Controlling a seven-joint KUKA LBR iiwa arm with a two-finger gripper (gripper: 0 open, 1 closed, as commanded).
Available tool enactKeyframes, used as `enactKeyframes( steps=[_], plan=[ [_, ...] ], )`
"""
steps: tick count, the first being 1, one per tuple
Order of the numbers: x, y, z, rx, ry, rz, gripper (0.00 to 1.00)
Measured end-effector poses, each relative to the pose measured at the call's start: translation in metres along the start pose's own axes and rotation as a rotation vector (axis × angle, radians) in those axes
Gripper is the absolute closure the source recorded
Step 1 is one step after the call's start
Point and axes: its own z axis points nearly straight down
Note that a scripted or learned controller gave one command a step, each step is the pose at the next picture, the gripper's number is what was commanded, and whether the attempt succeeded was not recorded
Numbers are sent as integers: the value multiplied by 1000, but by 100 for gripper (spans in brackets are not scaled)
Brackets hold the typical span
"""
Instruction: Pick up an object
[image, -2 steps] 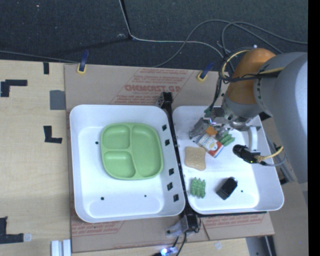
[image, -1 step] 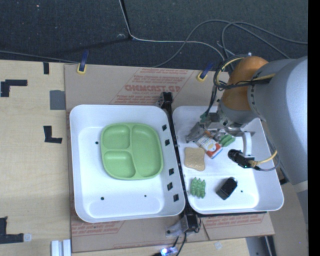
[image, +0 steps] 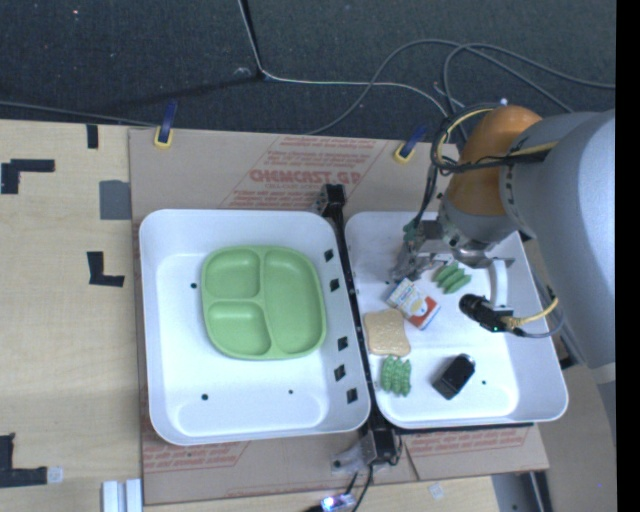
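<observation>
Hovering low over right bin (image: 530, 400), gripper (image: 412, 262) above small carton (image: 413, 301) — likely lining up a grab; finger state cannot tell — wrist blocks view.

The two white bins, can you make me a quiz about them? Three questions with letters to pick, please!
1. Where is the green plate?
A. left bin
B. right bin
C. on the cardboard

2. How many compartments does the plate have?
A. two
B. three
C. five

3. How does the plate lie?
A. flat, open side up
B. upside down
C. leaning on a wall

Answers: 1 A, it sits alone in the left bin. 2 B, ridges divide it into three hollows. 3 A, all hollows face the camera.
</observation>
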Motion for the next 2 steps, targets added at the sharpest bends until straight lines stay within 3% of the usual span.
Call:
enactKeyframes(
  steps=[1,2],
  plan=[
    [2,-9,-54,-3,2,2,100],
    [9,-2,-114,-5,2,1,100]
  ],
)
